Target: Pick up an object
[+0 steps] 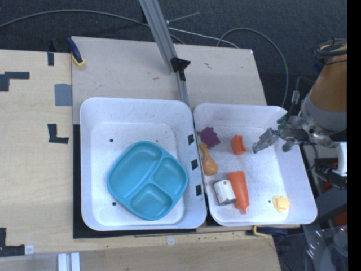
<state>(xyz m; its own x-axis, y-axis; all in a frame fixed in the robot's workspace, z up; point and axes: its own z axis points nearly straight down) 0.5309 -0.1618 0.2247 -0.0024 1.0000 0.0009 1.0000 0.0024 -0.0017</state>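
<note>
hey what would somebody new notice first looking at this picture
Probably the bright blue divided plate lying in the left bin. Next, the small things scattered in the right bin, notably the orange bottle beside a small can, with the pincer above that bin's right side.

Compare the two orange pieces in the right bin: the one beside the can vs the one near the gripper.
The orange bottle by the can is long and tapered; the orange block is short and stubby. The bottle lies near the bin's front, touching the can; the block sits apart, mid-bin, closer to the gripper. Both are orange and lie in the right bin.
</note>
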